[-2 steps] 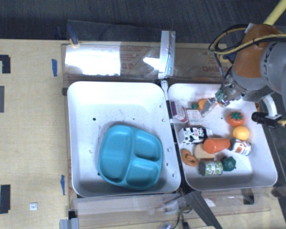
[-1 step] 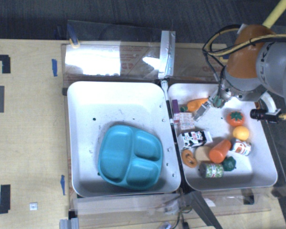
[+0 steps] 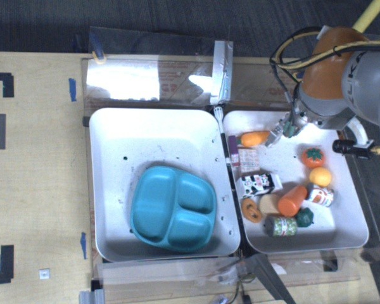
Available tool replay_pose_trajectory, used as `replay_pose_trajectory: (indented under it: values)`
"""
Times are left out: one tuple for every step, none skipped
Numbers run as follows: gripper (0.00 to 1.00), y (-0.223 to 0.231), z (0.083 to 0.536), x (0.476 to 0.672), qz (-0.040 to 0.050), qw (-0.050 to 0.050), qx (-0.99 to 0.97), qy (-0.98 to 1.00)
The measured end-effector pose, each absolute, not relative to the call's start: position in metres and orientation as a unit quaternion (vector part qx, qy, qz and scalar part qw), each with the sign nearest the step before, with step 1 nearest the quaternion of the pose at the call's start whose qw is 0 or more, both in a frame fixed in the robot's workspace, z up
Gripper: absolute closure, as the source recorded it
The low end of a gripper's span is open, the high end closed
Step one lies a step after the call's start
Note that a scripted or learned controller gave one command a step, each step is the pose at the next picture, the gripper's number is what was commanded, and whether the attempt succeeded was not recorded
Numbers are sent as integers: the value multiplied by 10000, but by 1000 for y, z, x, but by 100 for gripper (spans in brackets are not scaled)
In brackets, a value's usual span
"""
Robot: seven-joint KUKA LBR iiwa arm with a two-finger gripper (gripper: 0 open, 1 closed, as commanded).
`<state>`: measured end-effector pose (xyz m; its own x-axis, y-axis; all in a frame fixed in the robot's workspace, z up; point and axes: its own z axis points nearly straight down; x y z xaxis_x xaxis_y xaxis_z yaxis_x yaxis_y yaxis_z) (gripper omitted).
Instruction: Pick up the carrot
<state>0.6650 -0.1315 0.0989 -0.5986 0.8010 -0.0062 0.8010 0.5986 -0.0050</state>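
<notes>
The wooden bench (image 3: 31, 170) holds two white bins; the carrot (image 3: 254, 138) lies at about 10 o'clock in the right bin (image 3: 351, 223). The gripper (image 3: 280, 132) sits just at the carrot's 3 o'clock, so this looks like the reaching step. I cannot tell if its fingers are spread; next it must close around the carrot.

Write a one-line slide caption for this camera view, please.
Gripper beside the carrot in the right bin; blue tray in the left bin.
</notes>
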Motion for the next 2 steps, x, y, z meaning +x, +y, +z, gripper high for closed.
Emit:
replay_pose_trajectory:
  values:
    - [100, -66, 189, 669, 28, 40, 5263, 8503]
    - [100, -80, 279, 668, 16, 45, 4551, 8904]
